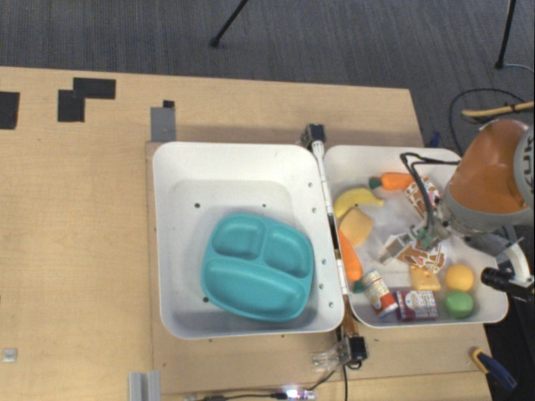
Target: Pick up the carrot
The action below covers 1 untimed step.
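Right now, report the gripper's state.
Gripper: low in the right bin among the food items, apart from the carrot; open or shut cannot be told.

Glossy white plastic bins (171,224) on a matt wooden bench (75,249).

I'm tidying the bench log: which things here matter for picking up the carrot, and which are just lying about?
Job:
carrot, along the right bin's left wall
pincer, mid right bin, apart from the carrot

Lying about:
teal divided plate in the left bin
banana
lemon
lime
small can
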{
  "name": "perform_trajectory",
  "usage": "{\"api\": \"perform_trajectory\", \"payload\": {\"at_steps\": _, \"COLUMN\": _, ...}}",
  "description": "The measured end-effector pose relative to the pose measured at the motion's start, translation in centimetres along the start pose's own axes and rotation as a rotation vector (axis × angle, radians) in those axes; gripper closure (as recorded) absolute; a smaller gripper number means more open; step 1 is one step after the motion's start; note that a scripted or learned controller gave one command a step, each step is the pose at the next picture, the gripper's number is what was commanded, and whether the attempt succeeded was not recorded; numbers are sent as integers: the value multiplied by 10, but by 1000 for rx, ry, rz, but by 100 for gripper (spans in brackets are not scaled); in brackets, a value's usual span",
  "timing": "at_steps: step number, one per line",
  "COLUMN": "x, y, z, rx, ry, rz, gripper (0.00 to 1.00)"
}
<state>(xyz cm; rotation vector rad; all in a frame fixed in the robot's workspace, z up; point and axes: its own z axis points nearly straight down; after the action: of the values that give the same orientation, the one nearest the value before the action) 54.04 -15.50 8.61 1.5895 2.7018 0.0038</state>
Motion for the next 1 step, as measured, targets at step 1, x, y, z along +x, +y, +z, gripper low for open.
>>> {"api": "perform_trajectory", "payload": {"at_steps": 1, "x": 43, "y": 30, "z": -2, "rx": -4, "ry": -13, "rz": 119, "gripper": 0}}
